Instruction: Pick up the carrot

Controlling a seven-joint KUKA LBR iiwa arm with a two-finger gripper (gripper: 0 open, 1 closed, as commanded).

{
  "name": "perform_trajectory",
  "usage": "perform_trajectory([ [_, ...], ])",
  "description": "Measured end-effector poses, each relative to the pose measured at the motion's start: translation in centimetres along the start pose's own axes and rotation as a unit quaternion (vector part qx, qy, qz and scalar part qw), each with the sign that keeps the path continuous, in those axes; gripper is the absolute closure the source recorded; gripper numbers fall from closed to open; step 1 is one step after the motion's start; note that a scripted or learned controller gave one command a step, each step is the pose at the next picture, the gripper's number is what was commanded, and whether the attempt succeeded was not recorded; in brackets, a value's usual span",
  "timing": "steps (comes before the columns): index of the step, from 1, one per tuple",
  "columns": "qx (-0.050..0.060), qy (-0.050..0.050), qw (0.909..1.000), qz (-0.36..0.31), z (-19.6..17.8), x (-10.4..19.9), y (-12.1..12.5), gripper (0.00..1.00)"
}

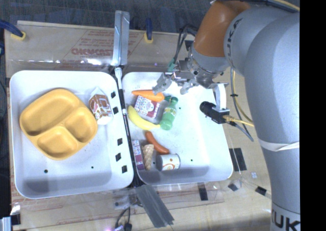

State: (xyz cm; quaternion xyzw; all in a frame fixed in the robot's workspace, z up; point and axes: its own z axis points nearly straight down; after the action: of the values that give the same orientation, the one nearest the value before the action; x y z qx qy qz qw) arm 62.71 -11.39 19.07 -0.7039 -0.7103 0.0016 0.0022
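So our carrot (148, 93) is lying long-ways left-right along the back of the right bin (219, 146), just behind the juice box (146, 106), and our gripper (173, 83) hangs right over its right end, fingers spread open, holding nothing.

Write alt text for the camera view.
A grey robot arm's gripper hangs open just above a carrot in the right bin, beside a banana and green bottle. The left bin holds a yellow tray.
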Motion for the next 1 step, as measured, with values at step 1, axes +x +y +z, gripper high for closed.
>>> perform_trajectory([
  [1, -0.008, -0.002, 0.9994, 0.033, 9.25, -6.35, 3.26, 0.00],
])
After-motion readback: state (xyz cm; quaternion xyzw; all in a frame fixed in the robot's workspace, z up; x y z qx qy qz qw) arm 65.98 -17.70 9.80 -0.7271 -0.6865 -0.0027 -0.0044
